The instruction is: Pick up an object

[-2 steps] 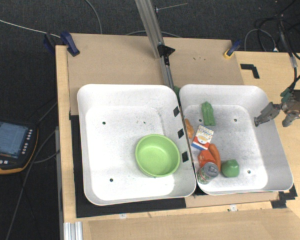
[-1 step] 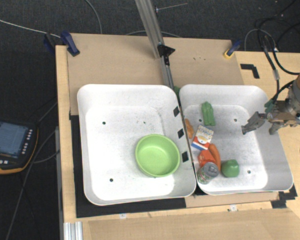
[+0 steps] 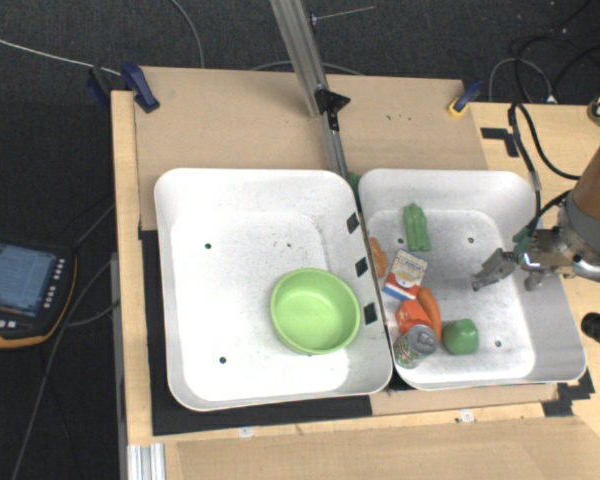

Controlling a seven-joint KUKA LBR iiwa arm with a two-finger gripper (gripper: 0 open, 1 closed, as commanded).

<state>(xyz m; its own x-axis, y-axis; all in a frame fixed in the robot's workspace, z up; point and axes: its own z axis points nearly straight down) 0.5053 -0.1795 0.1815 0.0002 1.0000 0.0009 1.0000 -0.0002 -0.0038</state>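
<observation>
My gripper (image 3: 504, 277) hangs over the right side of the right bin (image 3: 500, 190), open, with nothing between its fingers. Left of it in that bin lie a green block (image 3: 461, 336), a tin can (image 3: 416, 345), an orange carrot-like piece (image 3: 425, 311), a white, red and blue packet (image 3: 407, 273) and a long green piece (image 3: 415, 227). A small orange item (image 3: 378, 258) rests by the bin's left wall. The green block is the closest, below and left of the fingertips.
A light green bowl (image 3: 315, 311) sits in the left bin (image 3: 230, 193) near its right wall. A metal pole (image 3: 298, 38) slants down to the gap between the bins. Cables (image 3: 528, 148) run along the bench's right side.
</observation>
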